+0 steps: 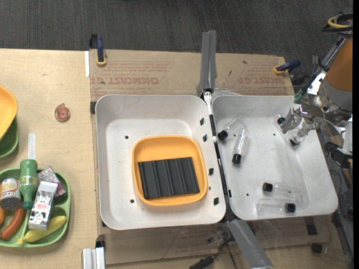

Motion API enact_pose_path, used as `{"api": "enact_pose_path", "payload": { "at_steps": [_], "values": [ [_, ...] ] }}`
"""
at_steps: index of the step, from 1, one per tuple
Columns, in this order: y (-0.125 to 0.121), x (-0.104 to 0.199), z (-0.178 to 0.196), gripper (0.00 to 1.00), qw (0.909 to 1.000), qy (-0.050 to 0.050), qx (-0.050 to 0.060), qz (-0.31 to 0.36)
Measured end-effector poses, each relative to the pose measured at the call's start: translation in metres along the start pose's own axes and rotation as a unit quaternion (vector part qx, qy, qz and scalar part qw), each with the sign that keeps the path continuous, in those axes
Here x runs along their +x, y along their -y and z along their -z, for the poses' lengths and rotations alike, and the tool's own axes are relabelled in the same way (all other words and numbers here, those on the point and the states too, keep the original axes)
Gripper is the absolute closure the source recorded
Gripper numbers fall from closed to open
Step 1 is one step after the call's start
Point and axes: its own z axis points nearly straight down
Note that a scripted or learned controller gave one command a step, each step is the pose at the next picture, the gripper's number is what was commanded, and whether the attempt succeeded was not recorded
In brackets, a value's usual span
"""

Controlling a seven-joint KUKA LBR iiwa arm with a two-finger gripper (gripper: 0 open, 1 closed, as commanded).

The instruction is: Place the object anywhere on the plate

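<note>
An orange square plate (167, 143) sits in the middle of the left bin (112, 150). A black ridged rectangular block (169, 177) lies flat on the plate, within its rim. My gripper (288, 131) hangs over the right side of the right bin (314, 200), far from the plate. It is open, and nothing shows between its fingers.
Several clear tubes with black caps lie in the right bin, one near the divider (239, 145) and two at the front (279, 189). A green tray (59, 228) of toy food and an orange bowl (5, 114) stand on the bench at the left.
</note>
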Motion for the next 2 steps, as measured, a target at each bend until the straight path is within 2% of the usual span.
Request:
{"api": "enact_pose_path", "payload": {
  "at_steps": [1, 2],
  "values": [
    [-0.085, 0.001, 0.023, 1.00, 0.9995, 0.000, 0.000, 0.030],
    [-0.089, -0.021, 0.062, 1.00, 0.9921, 0.001, -0.002, 0.125]
  ]
}}
